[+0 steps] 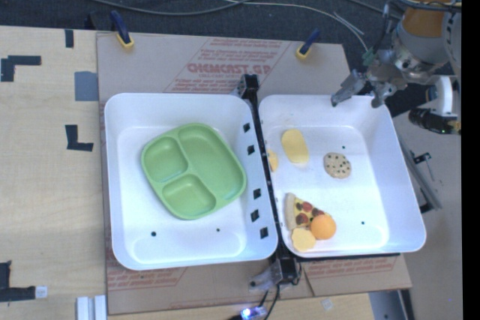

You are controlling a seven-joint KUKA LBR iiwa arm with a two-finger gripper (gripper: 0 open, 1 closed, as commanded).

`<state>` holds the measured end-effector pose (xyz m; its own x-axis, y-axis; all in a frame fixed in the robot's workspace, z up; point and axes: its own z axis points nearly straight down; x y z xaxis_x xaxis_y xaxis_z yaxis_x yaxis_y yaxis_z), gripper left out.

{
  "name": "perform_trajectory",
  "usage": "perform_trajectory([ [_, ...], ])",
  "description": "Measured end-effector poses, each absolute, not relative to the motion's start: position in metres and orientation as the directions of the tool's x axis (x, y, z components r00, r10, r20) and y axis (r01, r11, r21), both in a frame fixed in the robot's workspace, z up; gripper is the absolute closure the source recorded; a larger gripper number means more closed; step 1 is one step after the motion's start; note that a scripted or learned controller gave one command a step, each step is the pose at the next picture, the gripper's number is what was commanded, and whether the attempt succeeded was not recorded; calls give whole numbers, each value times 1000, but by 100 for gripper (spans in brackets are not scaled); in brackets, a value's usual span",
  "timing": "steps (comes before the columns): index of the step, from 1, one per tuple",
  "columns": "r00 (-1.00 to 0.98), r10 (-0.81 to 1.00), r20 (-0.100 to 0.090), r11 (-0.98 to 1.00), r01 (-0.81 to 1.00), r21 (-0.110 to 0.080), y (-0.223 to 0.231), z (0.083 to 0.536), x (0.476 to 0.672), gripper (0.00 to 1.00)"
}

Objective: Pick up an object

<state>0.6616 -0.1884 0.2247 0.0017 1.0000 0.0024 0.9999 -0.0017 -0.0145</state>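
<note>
My jaws [361, 94] hang spread and bare above the right bin's [390, 161] far rim, cookie [337, 165] just below.

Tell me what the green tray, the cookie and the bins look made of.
Green tray: probably moulded plastic, matte, one even colour with rounded compartment ridges. Cookie: likely a plastic or rubber toy, tan with dark chips; too small to be sure. Bins: white plastic by the look, smooth with a slight sheen and rounded corners.
</note>
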Motion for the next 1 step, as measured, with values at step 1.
perform_trajectory([
  [1,-1,1000,0,1,1000,-1,-188,233,664,0],
])
